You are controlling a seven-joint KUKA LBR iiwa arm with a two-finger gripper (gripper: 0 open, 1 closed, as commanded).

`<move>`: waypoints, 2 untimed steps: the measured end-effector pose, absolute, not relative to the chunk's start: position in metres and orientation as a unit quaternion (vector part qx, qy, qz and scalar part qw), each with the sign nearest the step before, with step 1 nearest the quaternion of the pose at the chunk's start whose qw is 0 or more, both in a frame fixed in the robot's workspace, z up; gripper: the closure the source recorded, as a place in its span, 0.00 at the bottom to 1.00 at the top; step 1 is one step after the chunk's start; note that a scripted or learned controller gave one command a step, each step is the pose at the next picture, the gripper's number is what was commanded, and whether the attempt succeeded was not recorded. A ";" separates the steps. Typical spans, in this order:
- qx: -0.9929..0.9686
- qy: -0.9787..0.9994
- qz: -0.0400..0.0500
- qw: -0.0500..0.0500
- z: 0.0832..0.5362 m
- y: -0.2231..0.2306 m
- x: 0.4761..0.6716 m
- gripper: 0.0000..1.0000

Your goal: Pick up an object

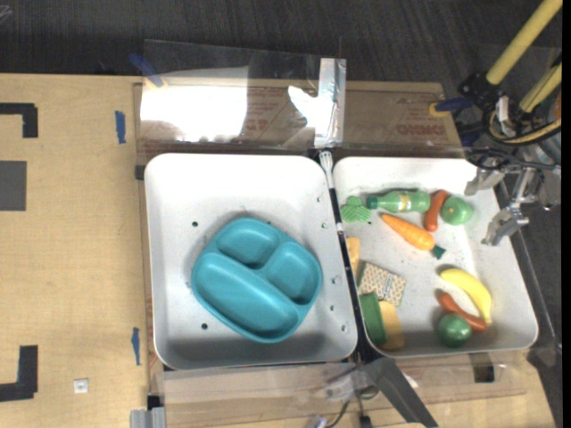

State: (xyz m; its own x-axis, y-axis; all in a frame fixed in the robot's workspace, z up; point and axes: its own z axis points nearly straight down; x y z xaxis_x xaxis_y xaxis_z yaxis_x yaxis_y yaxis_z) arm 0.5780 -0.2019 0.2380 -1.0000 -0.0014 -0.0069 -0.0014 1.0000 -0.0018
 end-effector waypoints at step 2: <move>-0.023 1.000 -0.001 0.003 0.089 -0.160 0.623 0.00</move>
State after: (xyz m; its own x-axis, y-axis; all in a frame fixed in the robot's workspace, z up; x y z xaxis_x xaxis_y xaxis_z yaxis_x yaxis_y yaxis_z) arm 0.6232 -0.1599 0.0891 -0.9989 -0.0458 -0.0054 -0.0458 0.9989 -0.0021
